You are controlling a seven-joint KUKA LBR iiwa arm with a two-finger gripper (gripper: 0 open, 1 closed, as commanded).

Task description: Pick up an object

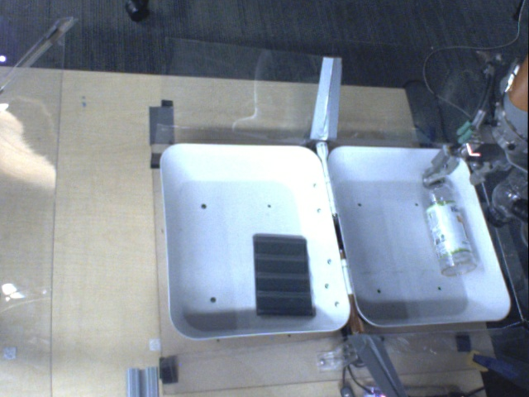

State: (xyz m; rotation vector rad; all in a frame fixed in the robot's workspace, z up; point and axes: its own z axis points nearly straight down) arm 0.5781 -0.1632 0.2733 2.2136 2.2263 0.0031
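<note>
Arm (506, 114): grey metal body with a patch of orange at the upper right edge of the view. Thin dark cables loop above it, and small teal fittings and a red-lit spot sit on the wrist. Hand (440, 170): grey metallic, with angular finger parts.

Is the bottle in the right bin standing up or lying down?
Lying down. The clear bottle rests lengthwise on the right bin floor near its right wall, its label facing up.
</note>
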